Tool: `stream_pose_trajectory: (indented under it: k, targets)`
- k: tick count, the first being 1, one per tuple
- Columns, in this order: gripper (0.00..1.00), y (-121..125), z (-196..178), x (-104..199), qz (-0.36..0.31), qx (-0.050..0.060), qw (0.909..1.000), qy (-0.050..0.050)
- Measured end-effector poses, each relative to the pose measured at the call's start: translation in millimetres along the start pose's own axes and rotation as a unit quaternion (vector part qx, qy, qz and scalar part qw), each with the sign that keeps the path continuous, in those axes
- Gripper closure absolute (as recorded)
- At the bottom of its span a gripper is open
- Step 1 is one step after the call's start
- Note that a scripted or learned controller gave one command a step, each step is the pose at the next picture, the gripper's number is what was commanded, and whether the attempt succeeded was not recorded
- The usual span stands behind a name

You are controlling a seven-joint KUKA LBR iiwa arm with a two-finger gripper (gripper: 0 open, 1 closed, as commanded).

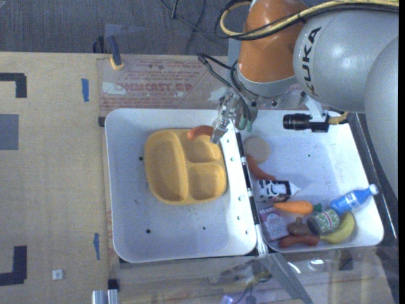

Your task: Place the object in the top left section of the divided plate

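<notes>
Arm (329, 49) reaches in from right, over the seam between the bins. Left bin (126, 220) holds yellow divided plate (185, 166). Gripper (223, 132) hangs at the plate's upper right edge — finger spread cannot be told. Small orange-red object (201, 132) lies at that rim, just beside the gripper; grip unclear.

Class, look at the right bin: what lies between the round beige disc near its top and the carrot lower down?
In the camera view, between the beige disc and the carrot lie an orange-red sausage-like piece and a small black-and-white carton.
</notes>
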State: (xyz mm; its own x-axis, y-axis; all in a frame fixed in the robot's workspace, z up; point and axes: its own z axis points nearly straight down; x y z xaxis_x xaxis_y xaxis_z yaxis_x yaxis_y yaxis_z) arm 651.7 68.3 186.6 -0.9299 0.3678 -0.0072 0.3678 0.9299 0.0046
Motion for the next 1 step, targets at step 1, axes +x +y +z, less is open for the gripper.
stream_pose_trajectory:
  k: [1]
  targets:
    - [1.0, -7.9, -0.1, 17.7, -0.068, 0.001, 0.9977, 0.002]
